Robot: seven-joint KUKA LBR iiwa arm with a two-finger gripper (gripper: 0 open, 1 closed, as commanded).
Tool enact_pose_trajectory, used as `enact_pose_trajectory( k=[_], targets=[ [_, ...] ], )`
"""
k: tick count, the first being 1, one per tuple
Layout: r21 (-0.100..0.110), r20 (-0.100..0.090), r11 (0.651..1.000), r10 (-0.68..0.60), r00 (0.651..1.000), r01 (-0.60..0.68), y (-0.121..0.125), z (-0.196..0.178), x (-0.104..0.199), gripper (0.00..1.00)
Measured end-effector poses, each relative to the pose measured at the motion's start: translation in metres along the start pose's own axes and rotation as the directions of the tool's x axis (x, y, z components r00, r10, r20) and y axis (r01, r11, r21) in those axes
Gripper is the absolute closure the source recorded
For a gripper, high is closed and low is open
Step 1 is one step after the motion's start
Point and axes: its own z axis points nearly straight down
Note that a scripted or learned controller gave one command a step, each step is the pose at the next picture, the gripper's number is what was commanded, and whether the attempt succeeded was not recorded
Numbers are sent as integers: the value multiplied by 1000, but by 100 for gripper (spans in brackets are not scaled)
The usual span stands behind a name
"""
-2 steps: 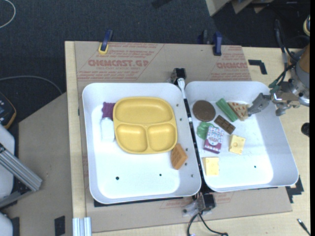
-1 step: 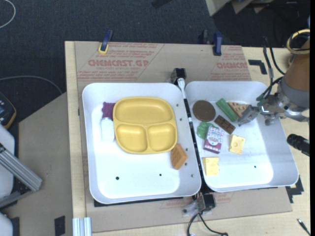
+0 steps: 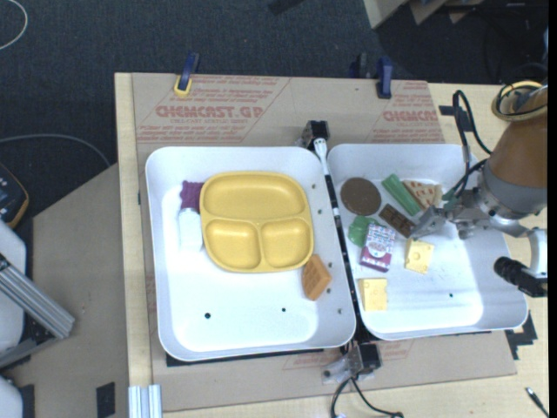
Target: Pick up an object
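- Gripper (image 3: 428, 223) is down in the right shallow white bin (image 3: 452, 307), reaching in from the right side, grey arm with the orange band (image 3: 525, 151) sitting above it.
- Honestly I can't tell from my feed how the jaws stand; the tip is a grey blur right over the clutter, and I see nothing clearly pinched between them.
- Stuff in that right bin: a round brown disc (image 3: 359, 196) near the top left, a green oblong block (image 3: 401, 192) beside it, a tan waffle-looking wedge (image 3: 424, 192) just right of that, and a dark brown bar (image 3: 397, 219) below them.
- Lower down there's a small green lump (image 3: 358, 231), a pink-and-white printed packet (image 3: 378, 246) touching it, a yellow cheese-like square (image 3: 419, 257) just under the gripper tip, and another flat yellow square (image 3: 374, 293) near the bin's front left.
- Left white bin (image 3: 252, 333) has a yellow three-compartment plastic plate (image 3: 257, 219), with a purple thing (image 3: 190, 193) and a white bottle-ish thing (image 3: 189, 229) tucked at its left edge.
- An orange-brown wedge (image 3: 316, 278) lies just off the plate's lower right corner.
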Motion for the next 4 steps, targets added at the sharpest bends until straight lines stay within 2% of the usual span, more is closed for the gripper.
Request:
enact_pose_trajectory(
  k=[1, 2, 4],
  targets=[
    [-12, 1, 1000, -2, 1000, 2, 3, 23, 1, 0],
    [-8, 2, 1000, -1, 1000, 1, 1, 15, 1, 100],
    [-17, 7, 1000, -3, 1000, 3, 1, -111, 6, 100]
  ],
)
